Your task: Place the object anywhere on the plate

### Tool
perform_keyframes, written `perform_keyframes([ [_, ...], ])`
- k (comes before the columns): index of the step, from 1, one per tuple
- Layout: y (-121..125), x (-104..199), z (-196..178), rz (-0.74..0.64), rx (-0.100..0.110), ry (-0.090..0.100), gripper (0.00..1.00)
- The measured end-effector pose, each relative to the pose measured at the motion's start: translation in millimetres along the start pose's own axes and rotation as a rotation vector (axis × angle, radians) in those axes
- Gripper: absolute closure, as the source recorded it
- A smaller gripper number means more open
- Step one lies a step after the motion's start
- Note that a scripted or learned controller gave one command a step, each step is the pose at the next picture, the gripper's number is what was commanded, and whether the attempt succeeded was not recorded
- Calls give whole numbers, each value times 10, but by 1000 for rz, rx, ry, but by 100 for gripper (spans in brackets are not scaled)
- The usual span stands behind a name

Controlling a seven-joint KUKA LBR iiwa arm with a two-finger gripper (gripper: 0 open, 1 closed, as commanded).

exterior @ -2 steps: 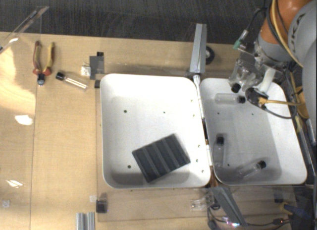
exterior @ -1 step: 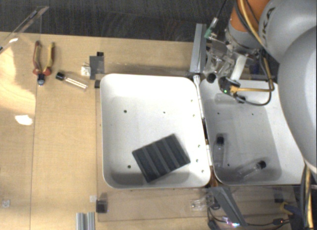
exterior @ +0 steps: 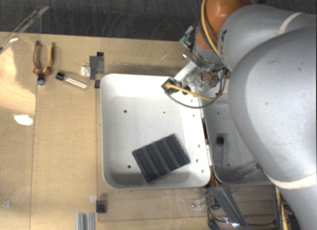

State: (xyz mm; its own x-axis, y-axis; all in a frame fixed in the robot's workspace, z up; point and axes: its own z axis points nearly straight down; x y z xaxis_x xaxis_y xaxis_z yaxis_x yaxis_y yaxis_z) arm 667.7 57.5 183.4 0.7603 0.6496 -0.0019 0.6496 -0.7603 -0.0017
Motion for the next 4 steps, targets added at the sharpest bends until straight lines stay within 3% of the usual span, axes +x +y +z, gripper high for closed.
perform_keyframes([
  [1,-1130,243,72,-114,0,4,100],
  [2,-1525,800,489,-324,-1,2,100],
  [3,-1351,1161,155,-639,-4,4,100],
  [4,-1769,665,539,-1180,-4,3,100],
])
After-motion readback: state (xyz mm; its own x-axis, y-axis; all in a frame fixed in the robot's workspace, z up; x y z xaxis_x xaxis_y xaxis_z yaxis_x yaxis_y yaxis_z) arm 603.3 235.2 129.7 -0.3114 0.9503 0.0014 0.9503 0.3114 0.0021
